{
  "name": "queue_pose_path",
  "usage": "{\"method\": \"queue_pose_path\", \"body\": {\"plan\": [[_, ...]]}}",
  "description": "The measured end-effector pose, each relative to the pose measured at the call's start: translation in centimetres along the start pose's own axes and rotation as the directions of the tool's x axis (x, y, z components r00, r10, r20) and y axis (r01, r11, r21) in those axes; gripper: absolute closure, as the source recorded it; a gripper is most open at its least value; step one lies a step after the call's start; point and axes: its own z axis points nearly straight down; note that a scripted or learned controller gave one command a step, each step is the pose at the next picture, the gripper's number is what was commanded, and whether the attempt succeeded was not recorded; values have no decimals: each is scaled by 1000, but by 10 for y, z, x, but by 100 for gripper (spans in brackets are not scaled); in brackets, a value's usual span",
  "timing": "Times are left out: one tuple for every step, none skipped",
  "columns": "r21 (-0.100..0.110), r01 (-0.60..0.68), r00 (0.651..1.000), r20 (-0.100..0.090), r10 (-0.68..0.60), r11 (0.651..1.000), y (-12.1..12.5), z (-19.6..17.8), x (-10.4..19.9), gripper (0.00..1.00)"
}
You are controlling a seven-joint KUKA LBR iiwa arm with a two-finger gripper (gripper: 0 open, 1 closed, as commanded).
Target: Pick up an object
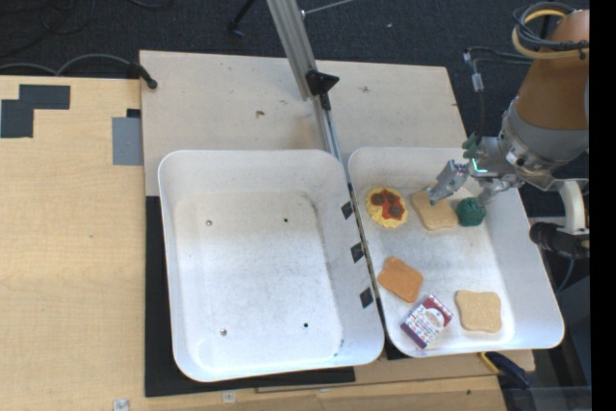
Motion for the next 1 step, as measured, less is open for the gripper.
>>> {"method": "queue_pose_path", "body": {"plan": [[-5,-1,1000,1,1,1000,1,-2,-1,0]]}}
